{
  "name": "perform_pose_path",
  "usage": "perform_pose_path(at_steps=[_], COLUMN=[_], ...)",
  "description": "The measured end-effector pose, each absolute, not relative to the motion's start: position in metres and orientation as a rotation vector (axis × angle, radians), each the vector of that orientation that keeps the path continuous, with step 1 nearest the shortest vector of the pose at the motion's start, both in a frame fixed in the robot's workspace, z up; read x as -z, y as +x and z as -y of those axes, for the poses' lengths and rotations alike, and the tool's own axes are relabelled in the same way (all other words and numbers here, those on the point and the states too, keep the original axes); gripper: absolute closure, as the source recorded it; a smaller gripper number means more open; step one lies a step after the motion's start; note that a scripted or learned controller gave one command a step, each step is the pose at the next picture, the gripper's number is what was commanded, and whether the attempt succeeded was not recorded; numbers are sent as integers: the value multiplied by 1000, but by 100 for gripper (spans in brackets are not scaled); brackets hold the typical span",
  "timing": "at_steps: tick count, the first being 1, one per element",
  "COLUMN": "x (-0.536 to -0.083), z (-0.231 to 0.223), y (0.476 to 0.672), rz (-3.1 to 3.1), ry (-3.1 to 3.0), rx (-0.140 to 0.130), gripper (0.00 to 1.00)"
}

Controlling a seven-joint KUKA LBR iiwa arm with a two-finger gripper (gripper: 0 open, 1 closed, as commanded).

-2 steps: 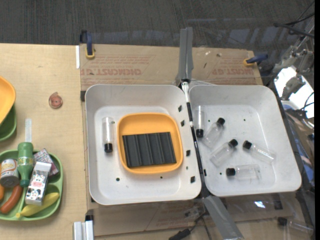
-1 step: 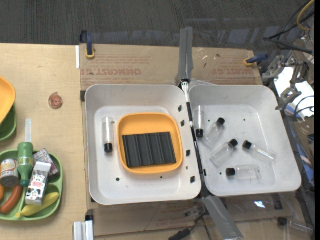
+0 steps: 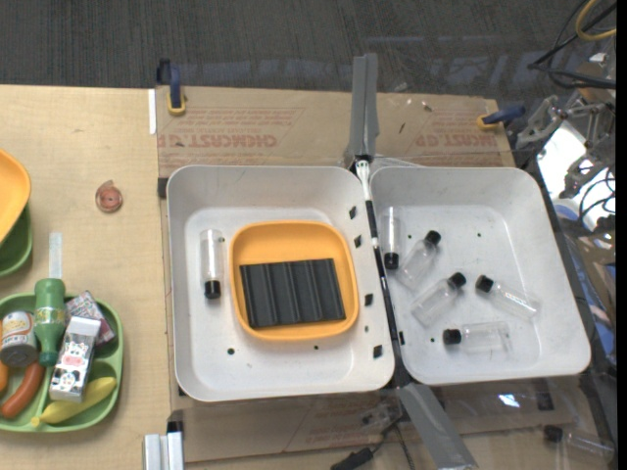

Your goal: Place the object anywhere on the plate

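Note:
An orange plate lies in the middle of the left bin, with a dark grey ribbed slab resting on it. Just left of the plate, on the bin floor, lies a clear vial with a black cap. Several more clear black-capped vials are scattered in the right bin. One lies along that bin's left wall, and another is near its front.
A green tray of toy food sits at the front left of the bench, beside a yellow bowl and a small pink disc. Cables and equipment crowd the far right. Cardboard lies under the bins.

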State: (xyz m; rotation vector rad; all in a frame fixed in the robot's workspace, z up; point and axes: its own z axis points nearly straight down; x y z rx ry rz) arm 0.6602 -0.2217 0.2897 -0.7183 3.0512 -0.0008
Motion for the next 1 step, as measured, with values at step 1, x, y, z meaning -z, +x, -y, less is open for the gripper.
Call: perform_pose_path(at_steps=[1], x=[-258], z=[221], y=[660], rz=[-2913], ry=[-1165], rx=[-2], gripper=[0])
